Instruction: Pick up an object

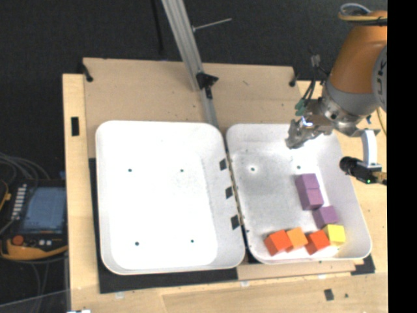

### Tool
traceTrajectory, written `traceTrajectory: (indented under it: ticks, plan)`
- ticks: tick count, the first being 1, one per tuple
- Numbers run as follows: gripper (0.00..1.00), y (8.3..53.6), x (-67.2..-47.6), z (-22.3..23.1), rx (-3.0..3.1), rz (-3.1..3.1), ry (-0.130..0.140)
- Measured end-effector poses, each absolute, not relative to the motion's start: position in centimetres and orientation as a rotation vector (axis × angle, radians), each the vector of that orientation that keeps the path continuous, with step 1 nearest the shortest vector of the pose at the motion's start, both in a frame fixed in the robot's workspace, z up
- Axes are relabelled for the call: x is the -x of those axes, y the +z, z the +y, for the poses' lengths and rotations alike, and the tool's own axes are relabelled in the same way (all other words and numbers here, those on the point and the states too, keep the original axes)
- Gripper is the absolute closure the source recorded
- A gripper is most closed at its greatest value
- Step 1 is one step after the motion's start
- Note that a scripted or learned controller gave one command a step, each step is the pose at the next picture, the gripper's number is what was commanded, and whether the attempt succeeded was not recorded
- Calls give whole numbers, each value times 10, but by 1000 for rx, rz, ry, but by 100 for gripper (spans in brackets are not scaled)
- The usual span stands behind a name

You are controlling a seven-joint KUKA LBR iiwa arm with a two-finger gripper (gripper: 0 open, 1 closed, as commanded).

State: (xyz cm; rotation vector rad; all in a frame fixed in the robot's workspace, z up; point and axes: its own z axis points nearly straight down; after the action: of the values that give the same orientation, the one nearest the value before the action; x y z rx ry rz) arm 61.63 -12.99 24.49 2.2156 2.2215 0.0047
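Blocks lie loose in the right bin (260,142), all gathered toward its near right part. A long purple block (309,190) lies roughly in the middle of the bin's right half, running front to back at a slight slant. Just nearer the front, a smaller purple block (326,214) sits close to it, and a yellow block (336,233) touches that one's near side. Along the bin's front wall runs a short row: an orange-red block (278,242) at the left, a lighter orange block (297,237) against it, and another orange-red block (318,241) beside the yellow one.

The arm (355,64) comes in from the right, its orange band above the grey wrist. The jaws (300,135) hang over the far part of the right bin, well apart from the blocks and nearer the back wall than the long purple block. Whether the jaws are apart or together cannot be told from this slant; nothing is seen between them.

The left bin (163,194) sits just beside the right one on the table (143,90). A grey metal rail (186,41) slants down from the top toward the gap between the bins.
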Motion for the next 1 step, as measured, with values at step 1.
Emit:
traceTrajectory:
  ticks: [1]
  plan:
    - [100,241,-591,-84,-2216,2227,-1]
